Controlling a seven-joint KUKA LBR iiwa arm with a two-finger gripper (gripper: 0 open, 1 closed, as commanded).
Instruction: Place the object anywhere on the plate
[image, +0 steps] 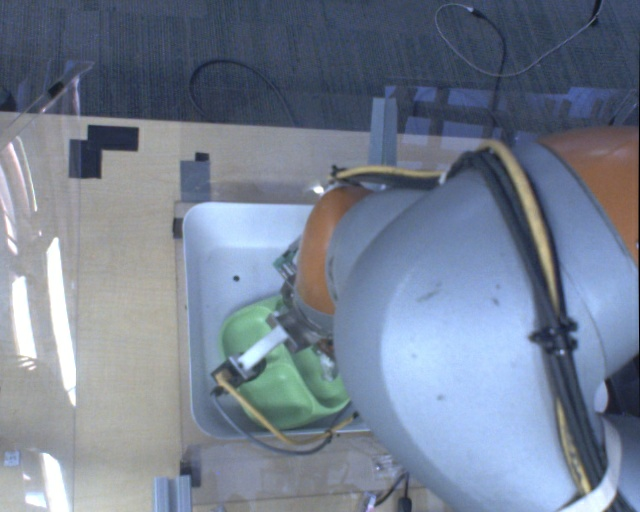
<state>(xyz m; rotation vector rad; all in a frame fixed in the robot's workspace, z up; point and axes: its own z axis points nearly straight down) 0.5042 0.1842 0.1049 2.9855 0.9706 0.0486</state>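
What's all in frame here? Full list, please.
plate: 1, green, in the bin's near half, partly under the arm
bin: 1, white, on the bench, centre-left; right part covered by the arm
bench: 1, pale wood
black marks: 2 blocks in an L shape, on the bench's far left
posts: 3, grey, beside the bin's far-left corner, beyond the bin, and near its near-left corner
clear panel: 1, see-through, along the left edge
cables: 2, a black loop and a thinner one to its right, both on the dark floor beyond the bench
arm: 1, grey with orange band, from the right, wrist end over the plate
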